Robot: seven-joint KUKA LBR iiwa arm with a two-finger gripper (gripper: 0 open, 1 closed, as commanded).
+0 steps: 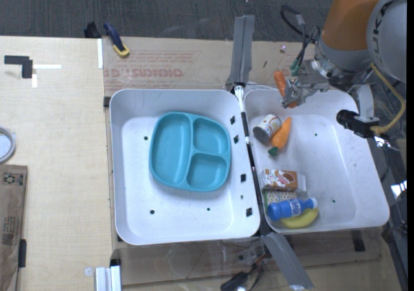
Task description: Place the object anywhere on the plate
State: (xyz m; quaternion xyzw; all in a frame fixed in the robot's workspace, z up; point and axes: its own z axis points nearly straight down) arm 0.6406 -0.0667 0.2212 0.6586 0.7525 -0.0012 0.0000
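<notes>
Task barely begun, judging by the layout: nothing moved onto the plate yet. Left bin [118, 160] with the blue divided plate [191, 152] lying flat in its middle. Right bin [336, 173] with carton [280, 180], bottle [290, 207], banana [299, 220] clustered together, and carrot [281, 133] touching can [266, 127]. Gripper [290, 97] over that bin's far edge; clenched or released, impossible to tell.

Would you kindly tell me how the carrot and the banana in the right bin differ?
The carrot is orange with a green end; the banana is yellow. The carrot lies slanted near the bin's far left, against a can; the banana lies near the front edge, under a blue bottle. Both lie flat.
</notes>
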